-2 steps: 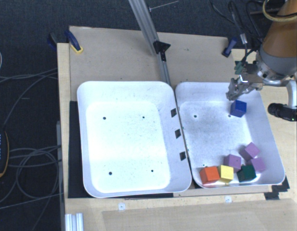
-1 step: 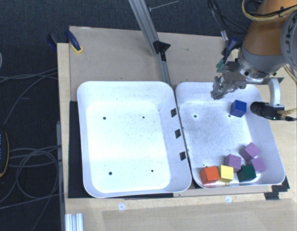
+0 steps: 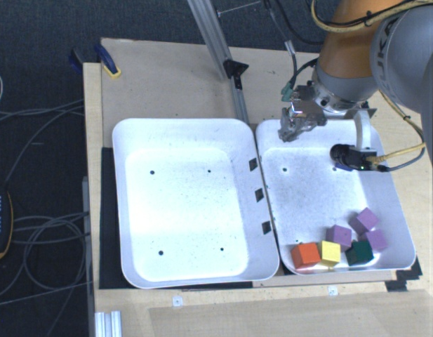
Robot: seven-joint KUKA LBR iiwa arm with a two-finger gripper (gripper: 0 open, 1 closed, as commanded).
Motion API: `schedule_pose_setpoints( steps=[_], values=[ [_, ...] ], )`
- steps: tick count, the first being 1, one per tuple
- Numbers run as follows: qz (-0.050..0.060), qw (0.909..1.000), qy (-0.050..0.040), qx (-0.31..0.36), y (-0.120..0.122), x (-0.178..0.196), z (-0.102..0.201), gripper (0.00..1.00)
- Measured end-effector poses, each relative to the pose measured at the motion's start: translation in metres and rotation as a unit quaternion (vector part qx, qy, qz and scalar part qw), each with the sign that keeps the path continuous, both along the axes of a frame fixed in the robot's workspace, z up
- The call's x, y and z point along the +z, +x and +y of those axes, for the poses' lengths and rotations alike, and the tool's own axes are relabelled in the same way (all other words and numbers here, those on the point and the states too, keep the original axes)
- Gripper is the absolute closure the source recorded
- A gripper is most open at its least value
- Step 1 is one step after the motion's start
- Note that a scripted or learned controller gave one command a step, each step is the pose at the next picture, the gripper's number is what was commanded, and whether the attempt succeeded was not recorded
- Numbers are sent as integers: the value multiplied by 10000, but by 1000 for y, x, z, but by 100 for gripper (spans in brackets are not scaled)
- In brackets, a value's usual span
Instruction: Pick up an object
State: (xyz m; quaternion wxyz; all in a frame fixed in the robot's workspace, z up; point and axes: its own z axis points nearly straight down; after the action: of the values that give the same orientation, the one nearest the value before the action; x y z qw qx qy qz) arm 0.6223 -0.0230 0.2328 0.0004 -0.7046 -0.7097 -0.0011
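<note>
Lying in the near right corner of the right-hand shallow white plastic bin (image 3: 300, 188), the small blocks cluster together: an orange cube (image 3: 307, 254) at the left, a yellow cube (image 3: 331, 252) touching it, a dark green block (image 3: 358, 253) just beside that, and three purple blocks, one (image 3: 339, 234) behind the yellow cube, one (image 3: 377, 240) by the green block and one (image 3: 366, 220) a little farther back. My two-finger gripper (image 3: 292, 126) hangs over the far edge of this same bin, well apart from the blocks, and I see nothing between its fingers; whether they are spread or closed I cannot tell from this angle. My grey arm with its orange band (image 3: 353, 44) reaches in from the right, cables looping around the wrist. To the left sits the second shallow white bin (image 3: 125, 188), its side touching the first. Both rest on a pale wooden bench (image 3: 167, 76), where a slanted metal bar (image 3: 212, 30) crosses the far side.
</note>
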Motion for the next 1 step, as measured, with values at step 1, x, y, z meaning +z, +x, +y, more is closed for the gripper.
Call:
schedule_pose_setpoints(
  steps=[1],
  values=[
    [9,10000,1,-5,1,-4,50,100]
  ],
)
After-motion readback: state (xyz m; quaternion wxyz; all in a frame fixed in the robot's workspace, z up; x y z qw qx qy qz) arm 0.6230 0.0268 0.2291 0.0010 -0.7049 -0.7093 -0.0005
